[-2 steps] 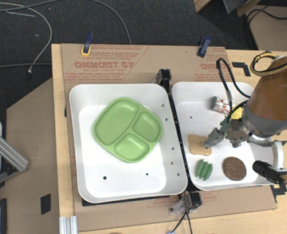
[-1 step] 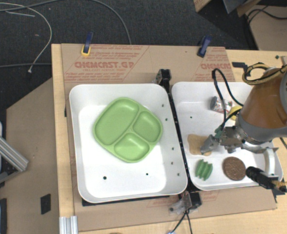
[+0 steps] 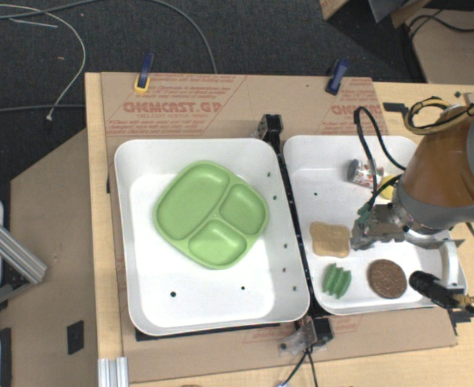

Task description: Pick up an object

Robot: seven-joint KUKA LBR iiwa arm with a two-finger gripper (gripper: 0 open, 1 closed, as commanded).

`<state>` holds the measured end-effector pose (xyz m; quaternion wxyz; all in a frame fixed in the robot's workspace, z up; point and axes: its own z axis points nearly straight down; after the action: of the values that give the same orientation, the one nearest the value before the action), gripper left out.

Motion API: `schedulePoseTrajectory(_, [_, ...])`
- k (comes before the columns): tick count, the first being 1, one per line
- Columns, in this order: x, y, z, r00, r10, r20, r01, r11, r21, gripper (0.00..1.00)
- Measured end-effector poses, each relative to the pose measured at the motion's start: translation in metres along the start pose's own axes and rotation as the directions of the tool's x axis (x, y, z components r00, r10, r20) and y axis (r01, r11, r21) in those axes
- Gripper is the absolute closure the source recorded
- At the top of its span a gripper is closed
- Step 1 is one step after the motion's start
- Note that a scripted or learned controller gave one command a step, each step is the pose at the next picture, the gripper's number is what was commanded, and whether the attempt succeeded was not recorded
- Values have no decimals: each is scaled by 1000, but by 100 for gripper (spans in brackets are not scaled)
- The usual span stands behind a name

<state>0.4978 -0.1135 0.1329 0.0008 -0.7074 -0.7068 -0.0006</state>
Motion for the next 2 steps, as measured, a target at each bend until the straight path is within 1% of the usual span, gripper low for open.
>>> schedulePoseTrajectory(1, [-9,1,-47,1000,-1,3,1,1000,-5,100])
schedulePoseTrajectory(2, [-17,10,-101,1000,-2,4,2,1000,-7,100])
